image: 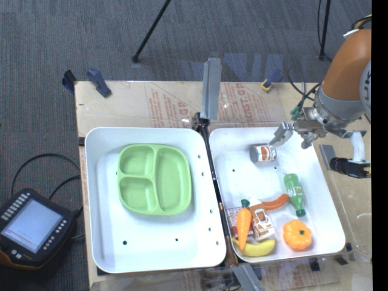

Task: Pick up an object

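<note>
The small can (263,153) lies on its side in the right bin (322,180), just below and left of the gripper (295,134), whose fingers spread wide with nothing between them. Further below the gripper sit a green bottle (294,193), an orange pumpkin (297,234), a carrot (243,225), a banana (257,248) and a small carton (262,223), its label too small to read. Far left, a green divided plate (154,179) rests in the left bin (103,235).
</note>
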Robot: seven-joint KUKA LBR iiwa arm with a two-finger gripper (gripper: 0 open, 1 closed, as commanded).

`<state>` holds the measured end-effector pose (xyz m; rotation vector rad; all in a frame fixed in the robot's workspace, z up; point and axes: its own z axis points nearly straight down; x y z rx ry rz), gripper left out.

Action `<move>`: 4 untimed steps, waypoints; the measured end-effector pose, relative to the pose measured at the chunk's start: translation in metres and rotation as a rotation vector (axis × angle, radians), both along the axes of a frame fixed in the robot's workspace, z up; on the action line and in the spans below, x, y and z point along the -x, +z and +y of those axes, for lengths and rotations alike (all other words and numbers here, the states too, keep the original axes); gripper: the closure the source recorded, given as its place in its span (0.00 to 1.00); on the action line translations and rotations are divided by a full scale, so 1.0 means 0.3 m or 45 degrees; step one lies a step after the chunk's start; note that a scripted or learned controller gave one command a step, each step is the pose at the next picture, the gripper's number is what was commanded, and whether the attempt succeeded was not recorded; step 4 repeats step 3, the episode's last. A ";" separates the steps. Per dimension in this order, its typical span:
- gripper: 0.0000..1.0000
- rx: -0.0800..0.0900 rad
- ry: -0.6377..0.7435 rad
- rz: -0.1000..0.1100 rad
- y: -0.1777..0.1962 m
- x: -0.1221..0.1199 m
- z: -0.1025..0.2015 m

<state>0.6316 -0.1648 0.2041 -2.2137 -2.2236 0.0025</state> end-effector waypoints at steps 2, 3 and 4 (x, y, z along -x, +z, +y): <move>0.00 0.000 0.210 -0.003 0.031 0.307 -0.123; 0.00 -0.002 0.263 0.001 -0.311 0.205 -0.150; 0.00 -0.002 0.263 0.001 -0.311 0.205 -0.150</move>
